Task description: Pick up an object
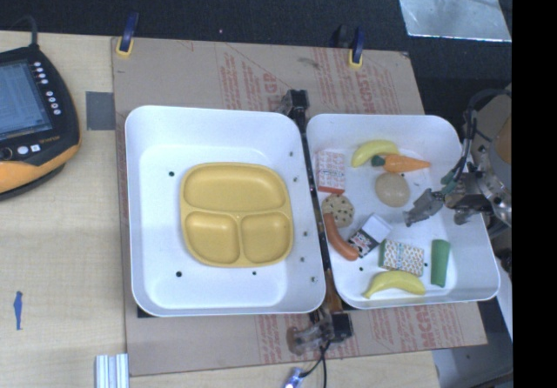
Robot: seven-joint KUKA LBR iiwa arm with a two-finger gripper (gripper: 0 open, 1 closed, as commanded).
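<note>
The right white bin [452,130] holds several small objects. A yellow banana [372,151], an orange carrot [404,163] and a beige round piece [392,190] lie at its back. A pink-striped packet [331,170], a speckled cookie [338,209] and an orange sausage [339,238] lie along its left side. Near the front are a small dark-and-white box [371,233], a patterned packet [402,256], a green cylinder [439,262] and a second banana [393,284]. My gripper [442,210] hangs over the bin's right part, open, with nothing between its fingers, just right of the beige piece.
The left white bin [148,143] holds a yellow divided plate [236,212]. A teach pendant [30,121] lies on the bench at far left. Clamps [356,47] hold the cardboard sheet under the bins at the back.
</note>
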